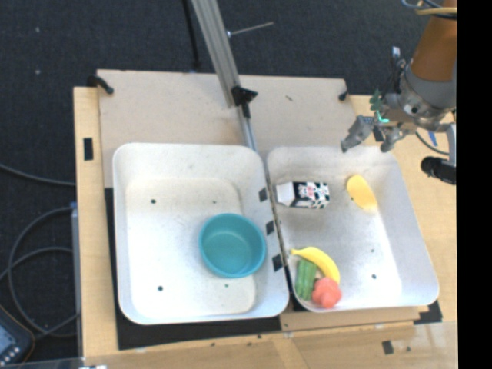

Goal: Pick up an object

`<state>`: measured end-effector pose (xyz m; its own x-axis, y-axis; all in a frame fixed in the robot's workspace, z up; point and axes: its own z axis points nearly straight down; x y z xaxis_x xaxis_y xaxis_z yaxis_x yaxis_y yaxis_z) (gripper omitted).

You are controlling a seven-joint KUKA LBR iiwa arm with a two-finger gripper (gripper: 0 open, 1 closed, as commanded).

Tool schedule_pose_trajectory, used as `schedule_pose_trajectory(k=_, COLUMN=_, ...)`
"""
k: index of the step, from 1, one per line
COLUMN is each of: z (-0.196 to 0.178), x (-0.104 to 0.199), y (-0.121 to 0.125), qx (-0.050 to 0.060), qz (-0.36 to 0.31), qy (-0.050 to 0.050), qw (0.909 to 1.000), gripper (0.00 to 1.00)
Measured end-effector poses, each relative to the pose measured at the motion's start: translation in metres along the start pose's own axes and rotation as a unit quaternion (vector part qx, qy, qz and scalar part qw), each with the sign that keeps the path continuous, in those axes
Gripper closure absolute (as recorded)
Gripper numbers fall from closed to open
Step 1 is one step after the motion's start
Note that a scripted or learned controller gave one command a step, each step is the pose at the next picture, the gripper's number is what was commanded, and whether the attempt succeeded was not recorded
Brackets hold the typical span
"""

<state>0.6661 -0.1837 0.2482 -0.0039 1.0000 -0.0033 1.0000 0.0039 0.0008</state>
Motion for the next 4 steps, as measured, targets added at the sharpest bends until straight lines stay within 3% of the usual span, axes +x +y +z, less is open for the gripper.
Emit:
schedule_pose_trajectory(k=2, z=0.112, x=-0.012, y=0.006, qx=0.003, qz=0.002, qy=0.001, qw=1.0000, gripper=0.00)
schedule_pose_trajectory(k=3, z=0.148, x=-0.013, y=0.007, qx=0.000, qz=0.001, qy=0.000, qw=1.0000, gripper=0.00)
schedule_pose_trajectory(k=4, z=0.134, x=-0.015, y=0.008, qx=-0.003, qz=0.000, qy=-0.002, qw=1.0000, gripper=1.00)
